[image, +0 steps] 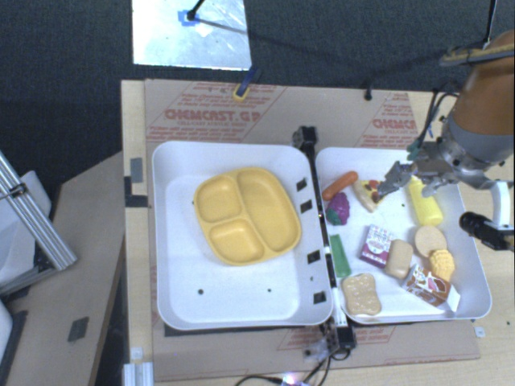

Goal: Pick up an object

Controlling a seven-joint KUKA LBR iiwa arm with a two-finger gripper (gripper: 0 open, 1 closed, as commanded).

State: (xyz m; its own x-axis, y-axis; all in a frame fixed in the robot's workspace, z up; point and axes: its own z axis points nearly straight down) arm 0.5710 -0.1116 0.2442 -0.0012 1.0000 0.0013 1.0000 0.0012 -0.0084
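Hovering over the right bin (481,296), fingers (393,177) beside pizza slice (368,194); spread or pressed, unclear.

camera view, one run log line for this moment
gripper over right bin | above pizza slice | nothing seen held | yellow tray in left bin

— What sits on the counter (96,215)?
— A cardboard sheet (209,111), printed in red. Two white bins rest side by side on it, the left bin (177,296) and the right bin (475,296).
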